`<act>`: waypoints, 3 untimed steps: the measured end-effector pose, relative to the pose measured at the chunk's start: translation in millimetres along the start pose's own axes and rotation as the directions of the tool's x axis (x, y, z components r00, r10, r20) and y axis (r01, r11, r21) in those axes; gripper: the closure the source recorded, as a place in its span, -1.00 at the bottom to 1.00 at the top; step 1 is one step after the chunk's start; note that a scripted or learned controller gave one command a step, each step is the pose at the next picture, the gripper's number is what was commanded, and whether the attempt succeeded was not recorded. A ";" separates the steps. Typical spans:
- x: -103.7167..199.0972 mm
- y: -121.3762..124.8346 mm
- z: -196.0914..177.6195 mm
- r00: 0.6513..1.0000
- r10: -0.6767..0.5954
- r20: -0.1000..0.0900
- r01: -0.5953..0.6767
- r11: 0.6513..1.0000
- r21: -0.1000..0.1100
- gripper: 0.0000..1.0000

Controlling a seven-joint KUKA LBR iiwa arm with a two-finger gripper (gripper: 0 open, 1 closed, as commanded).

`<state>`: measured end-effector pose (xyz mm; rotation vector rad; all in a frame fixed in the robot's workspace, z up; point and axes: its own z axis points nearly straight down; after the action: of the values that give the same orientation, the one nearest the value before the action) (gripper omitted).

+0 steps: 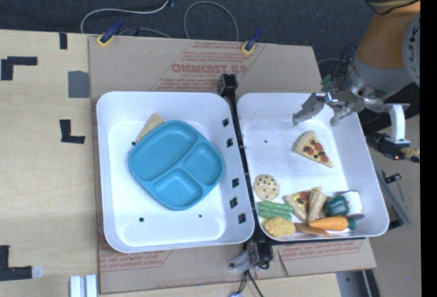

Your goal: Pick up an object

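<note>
While the counter carries both bins on a brown cardboard sheet, the left bin holds only a few large things and the right bin holds the small toy food. In the left bin, a blue divided plate lies turned at a slant, and a tan wedge shows partly from under its upper left edge. The grey and orange arm reaches in from the right, and its gripper hangs over the upper part of the right bin, with the fingers spread apart and nothing between them.

The nearest thing to pick is, in my judgement, the pizza slice, because it lies alone just below the gripper, well apart from the other food. Its long axis runs from upper left to lower right; I cannot tell which end is the tip.

The other pieces crowd along the lower wall, probably because they slid there: a chocolate chip cookie, green beans, a corn piece, two sandwich wedges, a carrot and a green pepper. They touch each other, so a clean grasp looks harder there.
</note>
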<state>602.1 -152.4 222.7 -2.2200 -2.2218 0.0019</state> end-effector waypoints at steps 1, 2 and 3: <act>-42.1 25.0 111.3 1.000 0.002 0.001 -0.002 1.000 0.005 -1.00; -50.6 -20.5 137.4 1.000 0.001 0.002 0.000 1.000 -0.007 -1.00; -72.5 -55.3 117.3 1.000 0.003 0.001 -0.003 1.000 0.001 -1.00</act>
<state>546.7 -225.0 105.5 -2.2230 -2.2185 0.0034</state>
